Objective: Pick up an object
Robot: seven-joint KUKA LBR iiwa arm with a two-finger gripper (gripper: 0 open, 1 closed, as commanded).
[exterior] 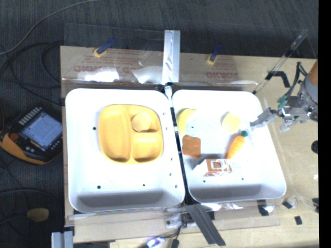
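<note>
Near the right bin's right edge, one carrot lies just beside the gripper; grip state unclear.

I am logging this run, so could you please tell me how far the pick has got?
Nothing looks picked up yet. The carrot, brown block, small printed box and two pale yellow pieces all lie in the right bin. The yellow tray sits in the left bin. The hand is at the right bin's edge, carrying nothing visible. Reaching, grasping and lifting remain.
</note>
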